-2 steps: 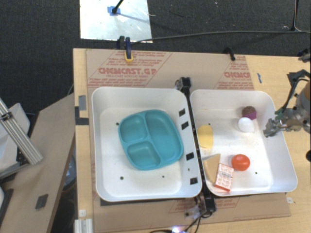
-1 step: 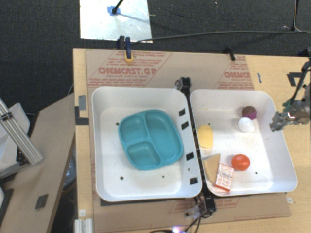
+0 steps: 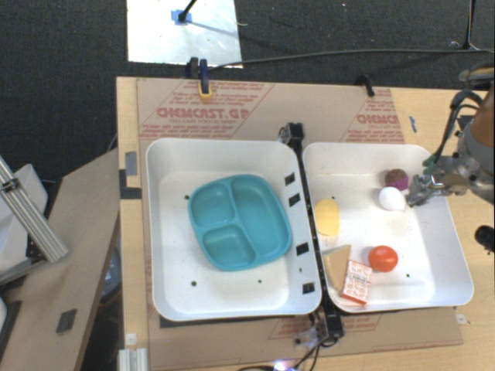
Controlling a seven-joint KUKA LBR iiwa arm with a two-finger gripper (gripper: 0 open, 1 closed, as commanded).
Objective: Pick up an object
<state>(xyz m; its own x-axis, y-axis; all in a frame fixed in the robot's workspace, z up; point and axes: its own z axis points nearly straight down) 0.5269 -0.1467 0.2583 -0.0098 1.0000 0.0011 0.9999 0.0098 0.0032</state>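
The gripper hangs over the right bin's far right part, close beside a white egg; whether it is spread or pressed together I cannot tell, and nothing shows pinched in it. Just behind the egg sits a purple ball. Nearer the front lies a red tomato, and left of it a red-and-white packet rests against a tan wedge. A yellow piece lies by the divider between the bins. The left bin holds a teal tray with three compartments.
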